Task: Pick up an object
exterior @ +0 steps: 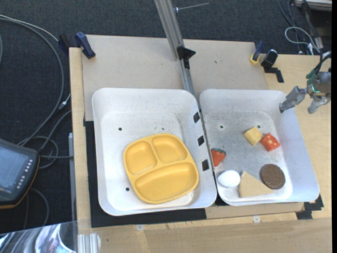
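The right bin (295,121) holds several small items: a yellow block (253,135), a red block (270,142), a red strawberry-like piece (218,155), a white ball (229,179), a tan wedge (251,186) and a brown round disc (273,176). My gripper (299,107) hangs over the bin's upper right rim, up and to the right of the yellow and red blocks. It is open, its grey fingers (289,101) spread, with nothing between them.
A yellow compartment plate (160,167) lies in the left bin (105,141). A metal rail (167,15) slants down to the divider between the bins. Blue and black clamps (84,44) sit at the board's corners. Cables lie on the dark floor at left.
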Controlling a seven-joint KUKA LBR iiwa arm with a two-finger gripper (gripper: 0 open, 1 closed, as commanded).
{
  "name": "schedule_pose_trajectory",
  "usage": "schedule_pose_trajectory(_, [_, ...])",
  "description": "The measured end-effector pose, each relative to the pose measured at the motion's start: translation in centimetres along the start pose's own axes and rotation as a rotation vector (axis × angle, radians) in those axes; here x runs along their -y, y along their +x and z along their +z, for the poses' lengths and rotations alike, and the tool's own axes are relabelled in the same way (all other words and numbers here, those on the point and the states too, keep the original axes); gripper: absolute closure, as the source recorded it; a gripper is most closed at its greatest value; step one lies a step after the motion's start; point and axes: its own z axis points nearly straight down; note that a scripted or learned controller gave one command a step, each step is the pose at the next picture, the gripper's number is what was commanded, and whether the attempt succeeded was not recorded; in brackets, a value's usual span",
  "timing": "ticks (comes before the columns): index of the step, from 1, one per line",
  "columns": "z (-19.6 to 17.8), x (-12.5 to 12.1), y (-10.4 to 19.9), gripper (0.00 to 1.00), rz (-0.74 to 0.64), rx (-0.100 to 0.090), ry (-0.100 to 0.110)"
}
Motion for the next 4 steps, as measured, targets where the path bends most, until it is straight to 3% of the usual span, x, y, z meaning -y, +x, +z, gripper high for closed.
schedule_pose_trajectory(1, [0.0, 0.0, 0.0, 0.00, -0.001, 0.001, 0.000])
schedule_pose_trajectory(4, [13.3, 1.6, 0.5, 0.00, 0.000, -0.002, 0.006])
